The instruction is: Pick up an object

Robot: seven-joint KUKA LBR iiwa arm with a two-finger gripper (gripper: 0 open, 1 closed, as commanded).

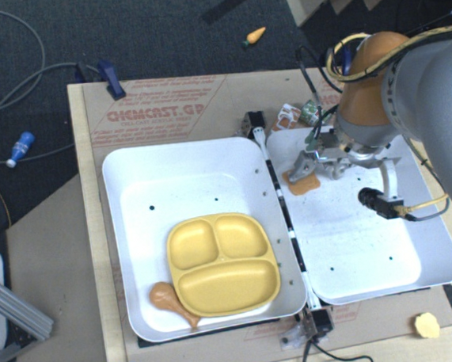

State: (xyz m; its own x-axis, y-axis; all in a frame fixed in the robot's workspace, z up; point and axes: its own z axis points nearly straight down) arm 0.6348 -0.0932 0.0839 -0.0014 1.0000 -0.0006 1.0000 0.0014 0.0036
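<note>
Grey arm with orange band: reaches from right, bent low over right white bin (377, 265). Gripper (314, 169): grip state unclear, beside small flat orange piece (302, 183). Board lettering: "CHEMCAST GP".

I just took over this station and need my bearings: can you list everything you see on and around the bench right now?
White bins: 2, side by side on the bench; left bin, right bin.
Divided plate: 1, yellow, three compartments, in the left bin.
Drumstick-shaped toy: 1, orange-tan, left bin, beside the plate's lower left edge.
Flat orange piece: 1, right bin, near its upper left corner, under the gripper.
Yellow chunk: 1, on the bench below the right bin.
Small orange item: 1, on the dark floor above the bench.
Blue and white bottle: 1, on the floor at left.
Blue clamp: 1, bench's upper left edge.
Arm: 1, grey with an orange band, from the right.
Gripper: 1, over the right bin.
</note>
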